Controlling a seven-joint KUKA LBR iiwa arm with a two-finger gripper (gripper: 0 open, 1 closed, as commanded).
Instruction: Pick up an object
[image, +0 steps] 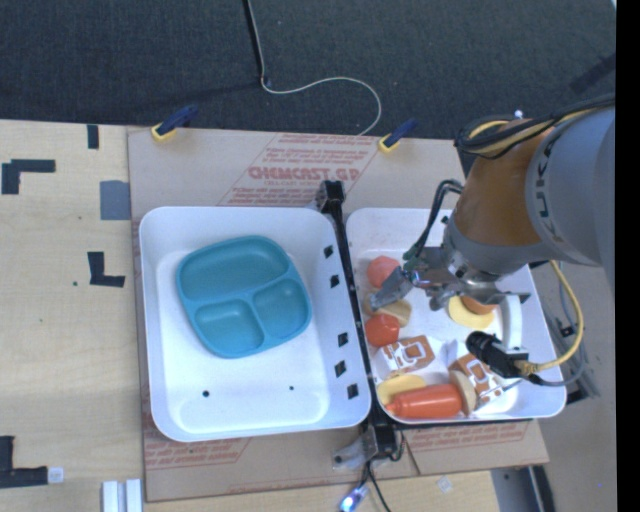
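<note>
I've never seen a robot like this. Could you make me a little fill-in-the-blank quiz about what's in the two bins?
1. The blue plastic plate with three compartments lies in the ____ white bin.
2. The small toy foods, such as the long red sausage, lie in the ____ white bin.
3. The gripper hangs over the ____ bin.
4. The band above the arm's wrist is coloured ____.

Missing words: left; right; right; orange
</note>
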